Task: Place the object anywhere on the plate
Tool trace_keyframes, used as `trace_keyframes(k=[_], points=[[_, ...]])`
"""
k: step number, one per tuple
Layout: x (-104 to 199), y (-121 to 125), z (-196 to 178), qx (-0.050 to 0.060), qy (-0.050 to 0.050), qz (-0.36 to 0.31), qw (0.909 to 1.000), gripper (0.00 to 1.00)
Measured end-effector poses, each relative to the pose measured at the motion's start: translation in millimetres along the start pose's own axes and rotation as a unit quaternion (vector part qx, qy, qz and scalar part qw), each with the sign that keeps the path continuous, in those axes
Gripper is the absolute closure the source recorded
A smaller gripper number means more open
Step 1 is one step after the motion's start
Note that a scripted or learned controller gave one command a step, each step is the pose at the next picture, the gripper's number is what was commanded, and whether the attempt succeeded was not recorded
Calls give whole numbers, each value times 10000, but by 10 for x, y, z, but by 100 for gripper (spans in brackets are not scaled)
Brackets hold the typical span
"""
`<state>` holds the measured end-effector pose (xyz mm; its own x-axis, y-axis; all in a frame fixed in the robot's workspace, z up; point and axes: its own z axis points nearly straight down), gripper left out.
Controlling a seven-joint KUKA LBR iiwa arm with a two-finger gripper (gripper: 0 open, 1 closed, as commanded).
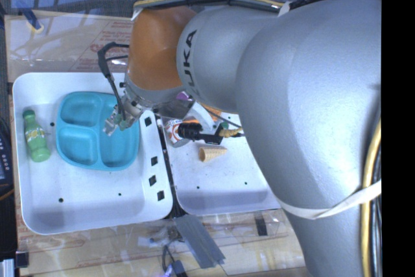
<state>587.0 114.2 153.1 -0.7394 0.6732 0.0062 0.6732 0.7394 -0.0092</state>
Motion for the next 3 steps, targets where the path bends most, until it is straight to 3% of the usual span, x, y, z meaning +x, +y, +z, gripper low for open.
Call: trace_keyframes(k=[1,2,3], points=[[-926,-55,-422,-31,-33,-134,9999,100],[-57,76,479,-15,-29,-2513,9679,100],[424,-643,-391,-38,-46,-2644,9644,100]])
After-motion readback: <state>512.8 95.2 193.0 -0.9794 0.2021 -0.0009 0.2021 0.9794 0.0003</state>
